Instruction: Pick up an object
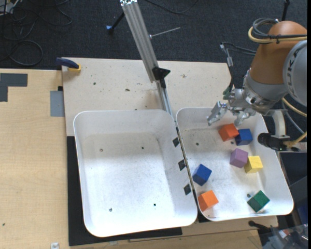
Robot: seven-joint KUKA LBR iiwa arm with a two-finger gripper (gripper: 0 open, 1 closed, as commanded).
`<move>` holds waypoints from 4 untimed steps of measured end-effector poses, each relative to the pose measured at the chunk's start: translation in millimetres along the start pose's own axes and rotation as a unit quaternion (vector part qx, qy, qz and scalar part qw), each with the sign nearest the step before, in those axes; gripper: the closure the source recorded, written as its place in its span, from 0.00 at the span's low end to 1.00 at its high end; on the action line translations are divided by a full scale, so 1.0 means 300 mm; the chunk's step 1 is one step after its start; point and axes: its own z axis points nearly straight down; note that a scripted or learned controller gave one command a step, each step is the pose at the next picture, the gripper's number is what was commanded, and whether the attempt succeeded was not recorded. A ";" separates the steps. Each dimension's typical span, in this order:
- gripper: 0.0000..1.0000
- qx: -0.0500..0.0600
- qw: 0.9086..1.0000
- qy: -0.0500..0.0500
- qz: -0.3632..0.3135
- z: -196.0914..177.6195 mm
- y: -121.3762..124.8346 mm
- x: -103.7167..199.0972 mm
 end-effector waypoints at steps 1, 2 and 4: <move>0.00 0.000 1.000 0.000 0.000 0.000 0.000 0.000; 0.00 0.002 1.000 0.000 0.000 0.152 -0.018 0.018; 0.00 0.000 1.000 -0.001 0.001 0.393 0.006 0.005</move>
